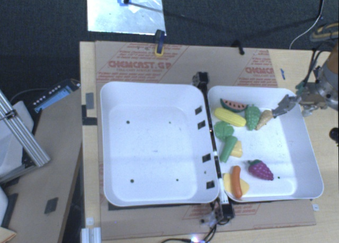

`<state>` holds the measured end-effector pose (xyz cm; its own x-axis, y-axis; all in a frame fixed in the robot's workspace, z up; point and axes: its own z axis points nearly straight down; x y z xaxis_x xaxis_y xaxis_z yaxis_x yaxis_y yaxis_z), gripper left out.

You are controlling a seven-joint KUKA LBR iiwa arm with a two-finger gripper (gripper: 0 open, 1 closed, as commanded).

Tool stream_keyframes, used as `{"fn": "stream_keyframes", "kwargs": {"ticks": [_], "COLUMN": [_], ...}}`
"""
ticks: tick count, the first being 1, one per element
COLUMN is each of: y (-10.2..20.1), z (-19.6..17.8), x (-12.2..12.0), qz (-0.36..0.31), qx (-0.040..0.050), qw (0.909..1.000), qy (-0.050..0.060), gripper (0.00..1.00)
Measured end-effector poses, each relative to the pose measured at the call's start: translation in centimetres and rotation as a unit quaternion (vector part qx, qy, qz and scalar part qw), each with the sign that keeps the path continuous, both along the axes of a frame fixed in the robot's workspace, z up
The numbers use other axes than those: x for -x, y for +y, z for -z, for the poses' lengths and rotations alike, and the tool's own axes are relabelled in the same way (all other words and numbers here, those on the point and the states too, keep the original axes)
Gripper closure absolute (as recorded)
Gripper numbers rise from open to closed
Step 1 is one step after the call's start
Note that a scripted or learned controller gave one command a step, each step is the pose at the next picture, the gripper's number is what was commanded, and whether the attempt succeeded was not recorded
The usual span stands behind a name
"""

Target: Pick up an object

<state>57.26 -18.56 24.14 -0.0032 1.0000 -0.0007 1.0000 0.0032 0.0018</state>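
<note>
Above the right bin, the end effector, grip state unclear, touches a tan toy.

Dark carpet floor, shiny metal sheet, light wooden bench

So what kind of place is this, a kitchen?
Probably a robot test bench, not a kitchen: two white bins, toy food such as plastic grapes, and a robot's end effector reaching in.
</note>
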Motion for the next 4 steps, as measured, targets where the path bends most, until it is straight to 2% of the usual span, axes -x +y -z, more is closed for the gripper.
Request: {"fn": "stream_keyframes", "kwargs": {"ticks": [1, 2, 3, 4], "y": [6.9, 10.0, 9.8, 9.6], "z": [7.8, 16.1, 14.7, 14.2], "x": [6.3, 5.4, 5.4, 0.7], "qz": [-0.002, -0.001, 0.000, -0.001], "qx": [-0.0033, -0.0002, -0.0004, 0.0002], "qw": [1.0000, 1.0000, 1.0000, 1.0000], "qy": [0.006, 0.001, 0.000, -0.002], "gripper": [0.00, 0.00, 1.00, 1.00]}}
